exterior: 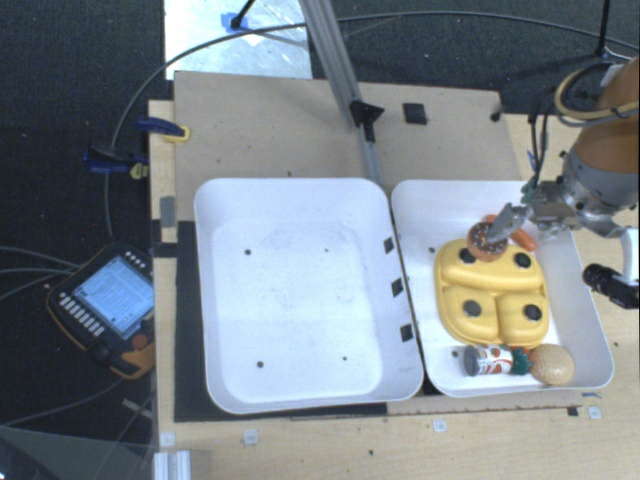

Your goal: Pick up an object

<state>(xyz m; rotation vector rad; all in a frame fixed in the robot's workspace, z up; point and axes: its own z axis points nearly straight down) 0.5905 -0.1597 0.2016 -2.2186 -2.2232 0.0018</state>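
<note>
Item: end effector (497,230) poised over the brown ring (487,239) on the yellow tray (492,292); we cannot tell its finger state. Risk, in our judgement: the ring slips, or the orange piece (524,238) gets knocked.

A tan board forms the table (280,128), set on dark carpet. Two shallow white bins rest on it side by side, their inner edges touching. The left bin (225,368) takes up the middle of the table; the right bin (415,228) reaches toward the table's right edge. Behind the bins, a small black block (415,114) lies on the bare board. A blue and yellow clamp (160,128) grips the table's left edge near the far corner. A slanted metal pole (335,53) comes down to the board just behind the bins.
</note>
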